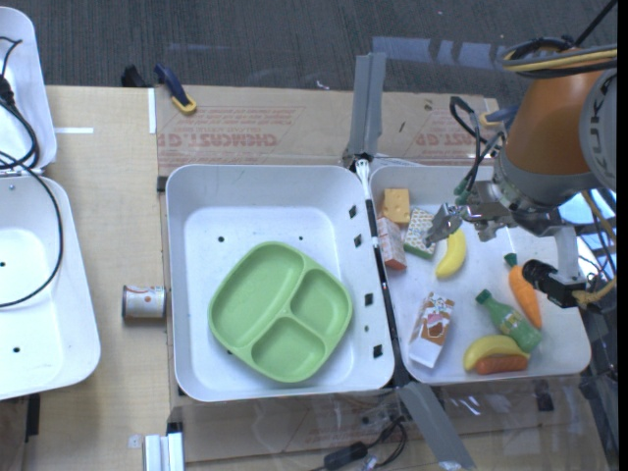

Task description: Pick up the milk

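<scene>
Milk carton lies in right bin, front-centre, white with red-orange print; label unreadable. Gripper hovers over bin's rear, beside banana and well apart from carton; fingers' state cannot be told. Left bin holds green 3-compartment plate. Cardboard behind shows reversed lettering, illegible.

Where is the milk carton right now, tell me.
The milk carton lies in the right bin, near its front left corner, left of the green bottle and below the banana.
</scene>
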You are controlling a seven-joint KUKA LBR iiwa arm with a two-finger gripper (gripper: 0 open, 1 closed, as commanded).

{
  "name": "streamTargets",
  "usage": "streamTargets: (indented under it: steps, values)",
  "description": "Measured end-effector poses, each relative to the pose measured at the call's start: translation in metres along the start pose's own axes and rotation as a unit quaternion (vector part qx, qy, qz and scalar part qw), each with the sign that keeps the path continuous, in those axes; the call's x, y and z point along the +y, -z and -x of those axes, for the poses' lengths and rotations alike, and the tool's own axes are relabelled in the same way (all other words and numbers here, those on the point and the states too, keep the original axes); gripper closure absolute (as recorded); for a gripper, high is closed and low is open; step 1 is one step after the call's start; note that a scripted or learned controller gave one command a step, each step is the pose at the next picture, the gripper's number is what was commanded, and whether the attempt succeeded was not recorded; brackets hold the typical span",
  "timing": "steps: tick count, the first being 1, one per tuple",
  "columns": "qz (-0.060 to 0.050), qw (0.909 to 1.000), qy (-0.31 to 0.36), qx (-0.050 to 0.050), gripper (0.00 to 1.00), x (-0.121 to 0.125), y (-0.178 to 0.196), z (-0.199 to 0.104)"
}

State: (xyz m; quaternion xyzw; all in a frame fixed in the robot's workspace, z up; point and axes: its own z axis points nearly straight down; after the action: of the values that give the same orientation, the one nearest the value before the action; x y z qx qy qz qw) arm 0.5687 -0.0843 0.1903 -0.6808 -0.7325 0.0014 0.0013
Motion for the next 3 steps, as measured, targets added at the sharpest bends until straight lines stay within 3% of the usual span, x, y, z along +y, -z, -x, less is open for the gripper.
streamTargets:
  steps: [1,2,3]
  values:
    - [0.000,0.9984,-0.056,0.000,0.00,-0.060,0.000,-0.034]
    - [0.000,0.9998,-0.021,0.000,0.00,-0.088,0.000,-0.048]
    - [0.003,1.0000,0.001,0.000,0.00,-0.090,-0.097,0.005]
